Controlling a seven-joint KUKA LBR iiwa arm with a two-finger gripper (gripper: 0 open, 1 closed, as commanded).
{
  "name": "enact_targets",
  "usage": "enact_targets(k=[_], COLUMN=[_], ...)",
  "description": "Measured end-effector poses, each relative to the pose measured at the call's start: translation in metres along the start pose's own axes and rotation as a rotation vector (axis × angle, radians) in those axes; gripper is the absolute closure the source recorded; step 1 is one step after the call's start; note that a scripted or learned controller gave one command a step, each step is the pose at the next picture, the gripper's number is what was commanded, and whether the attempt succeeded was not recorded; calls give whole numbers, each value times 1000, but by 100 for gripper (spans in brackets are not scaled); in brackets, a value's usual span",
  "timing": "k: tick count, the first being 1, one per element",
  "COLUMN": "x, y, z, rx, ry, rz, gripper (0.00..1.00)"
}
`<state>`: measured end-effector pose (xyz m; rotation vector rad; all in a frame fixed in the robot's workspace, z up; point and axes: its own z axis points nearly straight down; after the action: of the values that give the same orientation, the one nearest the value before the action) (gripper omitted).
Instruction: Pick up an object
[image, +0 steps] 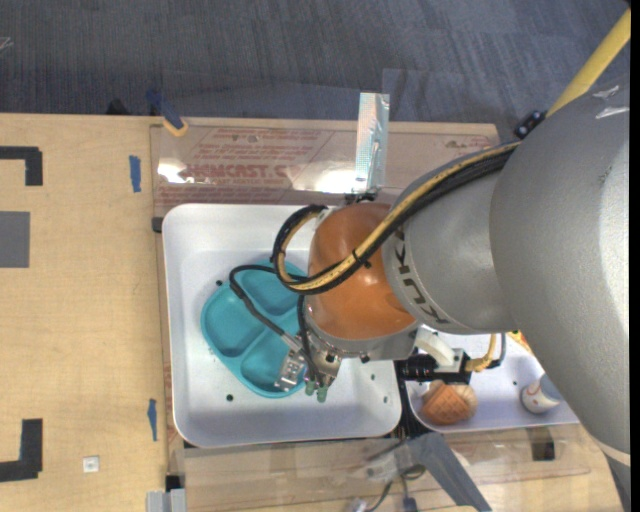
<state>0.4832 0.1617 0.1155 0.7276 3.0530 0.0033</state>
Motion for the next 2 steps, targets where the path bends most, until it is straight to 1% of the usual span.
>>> enact_targets(k=[1,2], x=[24,-2], y=[55,60], z=[16,-73], rx=[-12,0], ry=[-14,0], rz=[350,642], gripper=[100,100])
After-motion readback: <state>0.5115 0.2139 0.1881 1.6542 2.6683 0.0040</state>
